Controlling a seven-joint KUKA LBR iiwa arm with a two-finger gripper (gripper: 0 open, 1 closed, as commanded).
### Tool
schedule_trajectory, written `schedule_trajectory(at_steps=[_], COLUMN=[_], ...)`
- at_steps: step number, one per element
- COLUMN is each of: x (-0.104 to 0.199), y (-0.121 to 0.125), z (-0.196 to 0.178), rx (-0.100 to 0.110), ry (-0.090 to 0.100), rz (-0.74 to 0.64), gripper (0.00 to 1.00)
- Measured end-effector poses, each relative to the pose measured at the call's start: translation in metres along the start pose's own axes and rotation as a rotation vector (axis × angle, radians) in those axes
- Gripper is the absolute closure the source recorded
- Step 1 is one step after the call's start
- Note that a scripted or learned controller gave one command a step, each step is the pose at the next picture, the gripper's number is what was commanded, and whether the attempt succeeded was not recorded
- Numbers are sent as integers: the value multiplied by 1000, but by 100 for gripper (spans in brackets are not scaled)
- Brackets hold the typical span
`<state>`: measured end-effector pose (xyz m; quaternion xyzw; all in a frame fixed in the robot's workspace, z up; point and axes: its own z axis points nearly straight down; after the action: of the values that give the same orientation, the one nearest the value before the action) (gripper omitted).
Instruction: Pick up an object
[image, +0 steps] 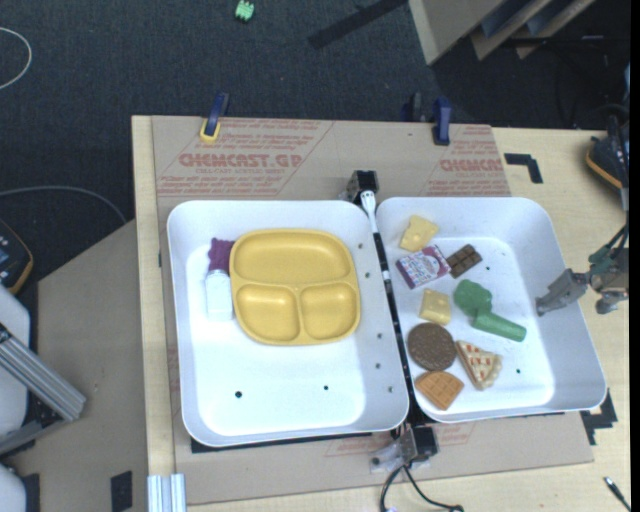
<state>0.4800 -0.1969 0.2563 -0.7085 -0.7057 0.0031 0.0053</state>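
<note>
The right bin (540, 225) holds several toy foods. Among them are two yellow cheese pieces (418, 234), a purple packet (421, 266), a brown chocolate piece (463, 260), a green piece (484, 309), a round brown cookie (432, 345), a pizza slice (479, 364) and an orange waffle (440, 388). My gripper (582, 294) hangs over the bin's right rim, to the right of the green piece. Its fingers are spread open with nothing between them.
The left bin (280, 400) carries a yellow divided plate (295, 285), with a purple and white item (217, 275) along the plate's left side. A black clip (362, 186) sits at the top of the seam between the bins. Cardboard covers the bench around them.
</note>
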Motion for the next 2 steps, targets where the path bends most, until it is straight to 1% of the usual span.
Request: schedule_trajectory(at_steps=[1,2], x=[0,-2], y=[2,7], z=[-6,56], rx=[-13,-4], ry=[-4,0], rz=[-4,-4], gripper=[0,0])
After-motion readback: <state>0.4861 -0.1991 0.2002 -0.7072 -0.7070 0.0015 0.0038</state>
